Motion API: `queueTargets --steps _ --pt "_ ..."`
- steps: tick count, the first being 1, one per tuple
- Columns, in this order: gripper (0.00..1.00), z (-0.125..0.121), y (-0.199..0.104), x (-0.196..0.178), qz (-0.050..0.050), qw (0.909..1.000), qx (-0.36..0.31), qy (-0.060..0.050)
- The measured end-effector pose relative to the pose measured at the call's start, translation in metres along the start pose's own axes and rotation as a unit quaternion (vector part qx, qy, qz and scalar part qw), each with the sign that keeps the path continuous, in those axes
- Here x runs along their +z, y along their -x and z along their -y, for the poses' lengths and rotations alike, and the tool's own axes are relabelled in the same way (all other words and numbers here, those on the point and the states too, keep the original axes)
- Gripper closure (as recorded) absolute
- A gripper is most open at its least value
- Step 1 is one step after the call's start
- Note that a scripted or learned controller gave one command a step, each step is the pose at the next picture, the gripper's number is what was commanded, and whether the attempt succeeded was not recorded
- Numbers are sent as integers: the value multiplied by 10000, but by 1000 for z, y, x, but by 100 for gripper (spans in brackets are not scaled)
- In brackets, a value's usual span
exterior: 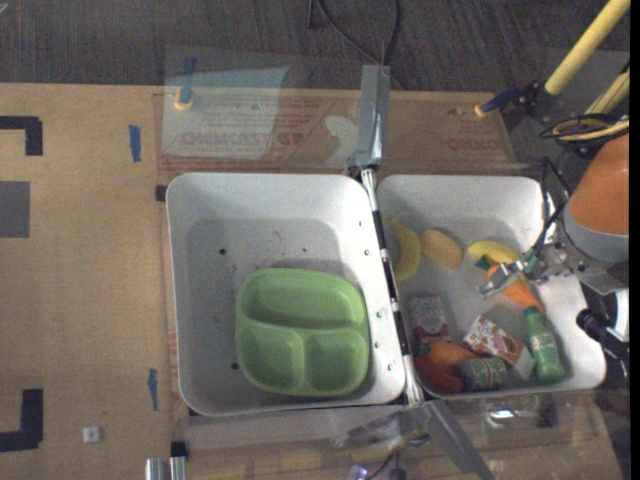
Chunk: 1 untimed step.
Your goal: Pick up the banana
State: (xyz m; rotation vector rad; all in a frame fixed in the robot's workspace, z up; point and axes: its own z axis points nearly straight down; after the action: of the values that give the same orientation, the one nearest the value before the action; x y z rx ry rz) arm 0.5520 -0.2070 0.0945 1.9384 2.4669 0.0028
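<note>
One banana (405,249), one green tray (301,332), two bins; tool (507,274) grip cannot be told.

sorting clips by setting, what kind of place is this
Probably a robotics lab's pick-and-place bench: two white bins side by side on a board, toy food like a banana beside a green divided plate, and the arm's gripper reaching in.

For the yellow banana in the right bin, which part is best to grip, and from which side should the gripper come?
Probably the middle of the curved yellow banana, coming from above with the jaws across its narrow width. It lies flat along the right white bin's left wall, so a sideways approach looks blocked there. The two-finger gripper is further right, by a carrot.
</note>
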Motion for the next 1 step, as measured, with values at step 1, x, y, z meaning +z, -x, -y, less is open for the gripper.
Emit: queueTargets --steps 1 --pt "0 -86 13 8 1 9998 -186 -1"
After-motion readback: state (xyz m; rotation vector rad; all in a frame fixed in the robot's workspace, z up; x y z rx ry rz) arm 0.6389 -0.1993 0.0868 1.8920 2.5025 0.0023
